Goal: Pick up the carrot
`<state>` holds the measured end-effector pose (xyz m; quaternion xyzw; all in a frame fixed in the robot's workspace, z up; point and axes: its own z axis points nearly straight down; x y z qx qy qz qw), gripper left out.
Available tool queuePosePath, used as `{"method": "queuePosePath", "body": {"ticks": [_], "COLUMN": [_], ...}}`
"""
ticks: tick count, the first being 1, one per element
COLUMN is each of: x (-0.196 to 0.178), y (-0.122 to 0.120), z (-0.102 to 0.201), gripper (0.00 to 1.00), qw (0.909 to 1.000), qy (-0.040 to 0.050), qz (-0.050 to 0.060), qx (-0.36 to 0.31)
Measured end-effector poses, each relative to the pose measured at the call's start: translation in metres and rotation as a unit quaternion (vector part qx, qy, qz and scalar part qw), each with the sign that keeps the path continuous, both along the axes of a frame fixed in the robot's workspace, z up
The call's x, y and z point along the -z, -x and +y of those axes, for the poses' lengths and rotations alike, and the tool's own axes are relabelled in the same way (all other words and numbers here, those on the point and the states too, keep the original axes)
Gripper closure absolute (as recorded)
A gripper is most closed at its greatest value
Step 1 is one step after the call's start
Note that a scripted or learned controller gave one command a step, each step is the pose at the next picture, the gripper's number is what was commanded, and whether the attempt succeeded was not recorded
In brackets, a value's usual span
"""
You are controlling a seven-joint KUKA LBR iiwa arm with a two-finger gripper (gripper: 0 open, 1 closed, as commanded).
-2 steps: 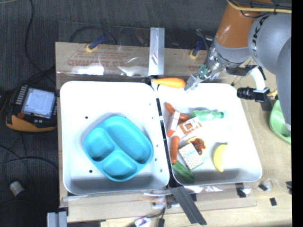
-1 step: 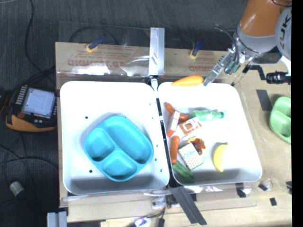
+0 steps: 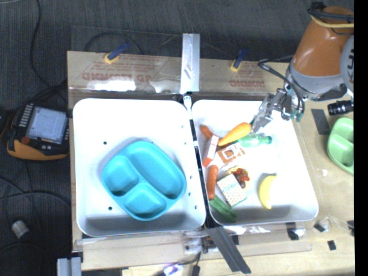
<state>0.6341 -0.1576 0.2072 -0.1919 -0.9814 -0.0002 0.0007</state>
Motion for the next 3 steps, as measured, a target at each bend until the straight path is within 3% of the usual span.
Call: {"method": "queuePosePath", "body": {"ticks": [1, 2, 3], "x": [0.000, 0.116, 0.068], "y": [0.000, -0.025, -0.016], "z": [0.000, 0.043, 0.018], "gripper": [0.00, 0.00, 0.00], "qw": [1.0000, 1.0000, 0.9973], "qy": [-0.0005, -0.0015, 0.0005], "qz": [0.000, 0.003, -0.001], "qx": [0.000, 0.006, -0.073]}}
